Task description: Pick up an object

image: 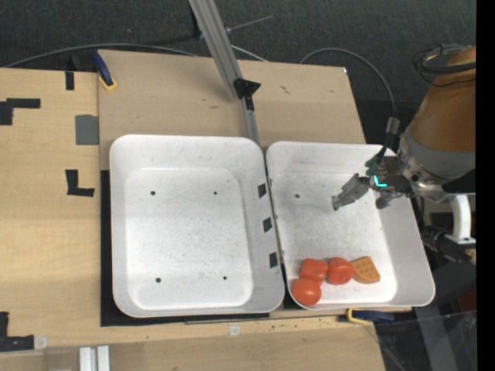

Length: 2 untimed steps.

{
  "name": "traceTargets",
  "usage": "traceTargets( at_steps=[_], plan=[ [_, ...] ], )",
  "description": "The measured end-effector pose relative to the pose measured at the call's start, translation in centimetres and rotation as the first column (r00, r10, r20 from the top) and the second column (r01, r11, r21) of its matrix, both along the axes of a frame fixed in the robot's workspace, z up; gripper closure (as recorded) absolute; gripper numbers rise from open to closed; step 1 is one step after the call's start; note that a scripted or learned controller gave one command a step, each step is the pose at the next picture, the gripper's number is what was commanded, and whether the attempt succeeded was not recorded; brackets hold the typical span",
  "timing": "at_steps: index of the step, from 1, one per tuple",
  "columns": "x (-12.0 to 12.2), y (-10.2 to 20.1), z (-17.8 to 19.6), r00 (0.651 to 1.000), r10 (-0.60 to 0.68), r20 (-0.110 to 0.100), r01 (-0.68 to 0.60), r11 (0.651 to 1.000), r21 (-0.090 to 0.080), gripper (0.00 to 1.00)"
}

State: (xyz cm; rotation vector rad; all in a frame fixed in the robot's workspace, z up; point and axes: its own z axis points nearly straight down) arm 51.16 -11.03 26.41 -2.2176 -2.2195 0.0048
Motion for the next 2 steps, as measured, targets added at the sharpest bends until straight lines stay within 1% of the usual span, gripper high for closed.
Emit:
traceTargets(
  at_steps=[1, 2],
  plan=[
    [0.1, 0.0, 0.2, 1.0, 0.001, 0.004, -0.001, 1.0, -0.001, 0.0],
    [0.2, -0.7, -5.9, 1.0, -0.001, -0.003, 0.001, 1.0, 0.0, 0.0]
  ],
)
